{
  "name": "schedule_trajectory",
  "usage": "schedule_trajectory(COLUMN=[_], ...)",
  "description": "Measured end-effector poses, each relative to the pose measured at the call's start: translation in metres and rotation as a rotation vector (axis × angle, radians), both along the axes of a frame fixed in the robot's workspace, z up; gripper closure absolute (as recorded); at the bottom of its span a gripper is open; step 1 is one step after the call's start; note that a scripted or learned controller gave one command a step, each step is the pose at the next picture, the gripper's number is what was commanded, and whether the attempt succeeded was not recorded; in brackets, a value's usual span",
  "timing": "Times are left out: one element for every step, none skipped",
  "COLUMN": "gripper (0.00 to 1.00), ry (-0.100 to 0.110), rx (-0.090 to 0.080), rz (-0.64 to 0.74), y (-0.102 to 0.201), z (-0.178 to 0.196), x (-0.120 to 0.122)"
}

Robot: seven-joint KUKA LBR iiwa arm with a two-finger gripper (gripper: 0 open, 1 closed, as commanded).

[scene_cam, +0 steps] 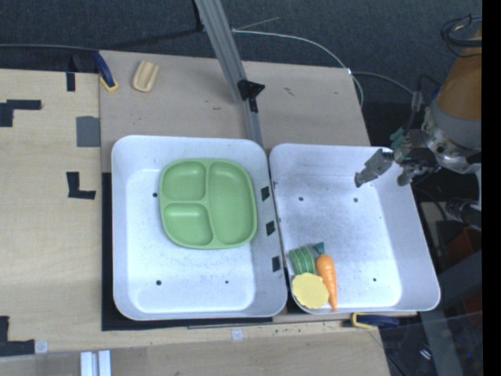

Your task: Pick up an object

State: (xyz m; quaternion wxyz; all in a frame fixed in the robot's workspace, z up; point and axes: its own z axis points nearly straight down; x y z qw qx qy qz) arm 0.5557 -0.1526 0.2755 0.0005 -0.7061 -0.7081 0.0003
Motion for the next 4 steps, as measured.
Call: schedule_trajectory(gripper=[0.00, 0.00, 0.00, 0.00], ry=[0.000, 0.004, 0.007, 0.006], rx=[0.000, -0.001, 0.000, 0.000], rz=[0.000, -0.001, -0.001, -0.001], y=[0.000, 0.002, 0.006, 0.005], z=[0.000, -0.044, -0.107, -0.159], x=[0.000, 0.003, 0.007, 0.016])
